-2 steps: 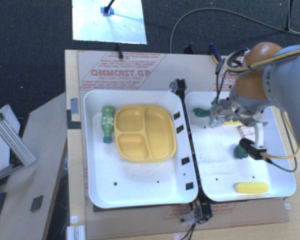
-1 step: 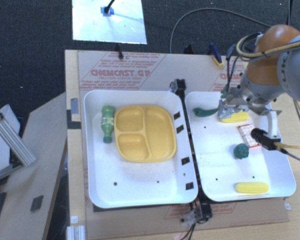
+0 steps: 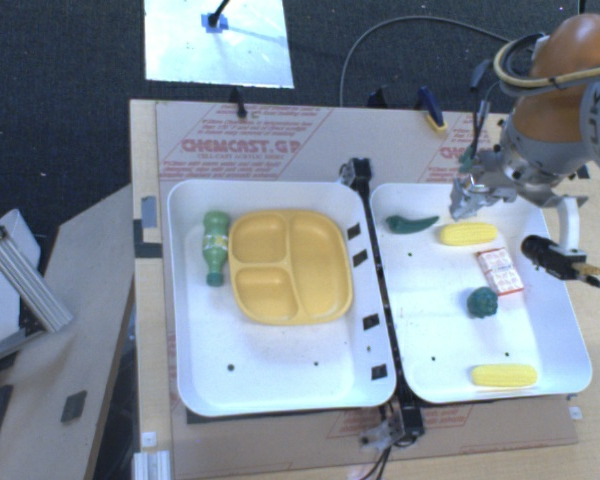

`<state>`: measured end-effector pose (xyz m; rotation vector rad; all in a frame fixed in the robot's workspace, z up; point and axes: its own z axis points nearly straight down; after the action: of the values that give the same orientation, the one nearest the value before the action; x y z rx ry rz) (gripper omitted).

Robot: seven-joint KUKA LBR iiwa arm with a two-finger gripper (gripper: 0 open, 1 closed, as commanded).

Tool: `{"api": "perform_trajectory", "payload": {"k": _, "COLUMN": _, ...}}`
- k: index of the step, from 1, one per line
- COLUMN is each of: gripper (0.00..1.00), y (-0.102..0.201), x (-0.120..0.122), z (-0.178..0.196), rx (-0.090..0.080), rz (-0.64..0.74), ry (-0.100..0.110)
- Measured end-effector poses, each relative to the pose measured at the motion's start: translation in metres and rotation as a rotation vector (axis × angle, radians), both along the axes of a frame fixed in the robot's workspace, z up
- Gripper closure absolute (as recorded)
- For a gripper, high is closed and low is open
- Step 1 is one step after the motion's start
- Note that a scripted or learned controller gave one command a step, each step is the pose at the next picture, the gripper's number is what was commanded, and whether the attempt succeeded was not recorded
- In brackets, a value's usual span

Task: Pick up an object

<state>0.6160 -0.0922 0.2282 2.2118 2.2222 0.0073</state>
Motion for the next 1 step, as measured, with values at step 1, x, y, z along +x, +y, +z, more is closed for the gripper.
{"api": "perform_trajectory", "payload": {"k": 1, "gripper": 1.00, "y": 0.0000, "x": 0.0011, "z": 0.0189, "rx": 0.001, "rz": 0.001, "ry": 0.004}}
